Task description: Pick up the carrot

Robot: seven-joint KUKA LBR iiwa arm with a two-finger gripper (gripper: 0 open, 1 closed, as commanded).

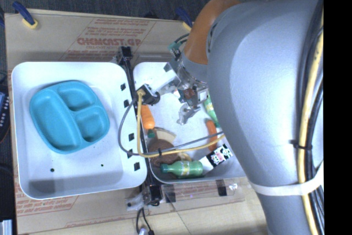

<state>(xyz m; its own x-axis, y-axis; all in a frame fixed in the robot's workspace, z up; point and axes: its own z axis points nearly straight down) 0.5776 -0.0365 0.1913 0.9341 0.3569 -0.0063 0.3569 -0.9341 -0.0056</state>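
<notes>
Carrot (147, 117) lies in right bin (155, 71) against its left wall, long axis running near-far, green end toward the near side. Gripper (187, 109) hangs over bin centre, fingers apart, nothing between them. Arm (264, 96) hides bin's right half. Green bottle (183, 169) lies at near edge; blue tray (69, 115) in left bin (22, 135).

2 bins side by side on the bench (82, 41). In the left bin (33, 173), a divided tray (69, 115). In the right bin (159, 71): carrot (147, 117) at the left wall, bottle (184, 169) nearest, gripper (186, 113) above the middle.
</notes>
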